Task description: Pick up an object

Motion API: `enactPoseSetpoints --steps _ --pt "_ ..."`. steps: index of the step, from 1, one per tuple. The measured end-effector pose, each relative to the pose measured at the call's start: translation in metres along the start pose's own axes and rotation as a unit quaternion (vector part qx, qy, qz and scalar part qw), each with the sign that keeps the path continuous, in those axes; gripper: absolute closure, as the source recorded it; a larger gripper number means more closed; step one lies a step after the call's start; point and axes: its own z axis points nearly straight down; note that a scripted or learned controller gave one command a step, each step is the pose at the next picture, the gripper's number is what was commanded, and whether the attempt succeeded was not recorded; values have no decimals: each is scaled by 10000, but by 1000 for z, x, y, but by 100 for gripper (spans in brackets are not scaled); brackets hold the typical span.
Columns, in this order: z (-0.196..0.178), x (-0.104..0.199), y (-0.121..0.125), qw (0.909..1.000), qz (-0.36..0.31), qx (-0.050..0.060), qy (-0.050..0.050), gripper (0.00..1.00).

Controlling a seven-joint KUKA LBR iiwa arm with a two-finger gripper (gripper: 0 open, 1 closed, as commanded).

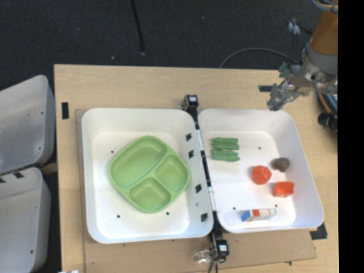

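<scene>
Bins stand side by side on the table [68,90], and I describe them from left to right. Left bin [91,209] holds a green divided plate [149,173] with three compartments; it lies flat near the middle of this bin. Right bin [304,152] holds several small things. Near its left wall lie green bean pods [225,149], close together. Toward the front wall lies a small white tube with red and blue marks [257,214]. To the right of the pods, an orange-red round object [261,174] sits just beside a brown round object [280,164], and an orange block [283,189] lies just in front of these two. Gripper [277,102] hangs over the table just behind the far right corner of the right bin, apart from all the objects. It holds nothing, but I cannot tell how far it is open.
</scene>
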Motion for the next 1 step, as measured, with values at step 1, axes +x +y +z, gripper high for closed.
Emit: enactPoseSetpoints --steps 1 --pt "-2 57 -16 10000 -5 2 3 100"
